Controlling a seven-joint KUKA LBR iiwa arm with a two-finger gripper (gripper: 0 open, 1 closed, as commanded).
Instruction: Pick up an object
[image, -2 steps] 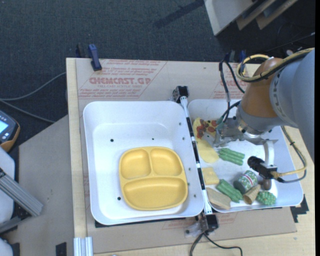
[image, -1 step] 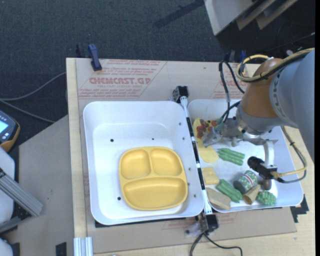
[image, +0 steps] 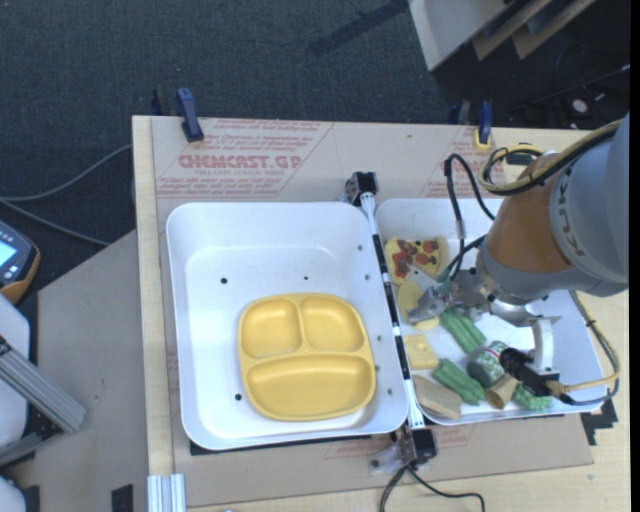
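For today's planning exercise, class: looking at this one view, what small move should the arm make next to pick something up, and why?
Probably a short descent. The claw hangs low in the right white bin over the pale yellow wedge-shaped piece, beside the long green vegetable-shaped toy. Nothing visibly sits in its grip, so lowering onto that piece seems the sensible next step.

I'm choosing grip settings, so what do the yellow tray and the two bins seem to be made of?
The yellow tray looks like moulded hard plastic with a matte finish: even colour, rounded edges between its three compartments, little glare. The left bin and the right bin look like thin formed white plastic, slightly glossy, with smooth rolled rims and rounded corners. The look alone cannot confirm this.
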